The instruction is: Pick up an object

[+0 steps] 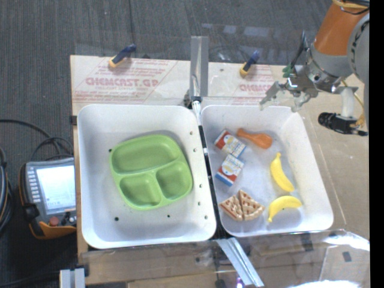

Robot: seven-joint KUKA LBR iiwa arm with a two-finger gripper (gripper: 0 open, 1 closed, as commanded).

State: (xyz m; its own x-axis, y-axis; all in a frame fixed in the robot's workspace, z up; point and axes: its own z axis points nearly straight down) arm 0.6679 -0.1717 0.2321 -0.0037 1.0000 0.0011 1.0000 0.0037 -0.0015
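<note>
My gripper (279, 99) hangs above the far edge of the right bin (318, 179), fingers spread open and holding nothing. Below it in that bin lie an orange carrot (255, 138), two small red, white and blue cartons (229, 142) (230, 169), two yellow bananas (281, 173) (282, 206) and a brown waffle piece (240, 206). The carrot is the nearest item to the gripper, a little to its lower left.
The left bin (96, 137) holds a green divided plate (152, 171). A metal post (198, 65) rises behind the gap between the bins. Two clamps (122, 55) (249, 63) sit on the board behind. A teach pendant (51, 191) lies at far left.
</note>
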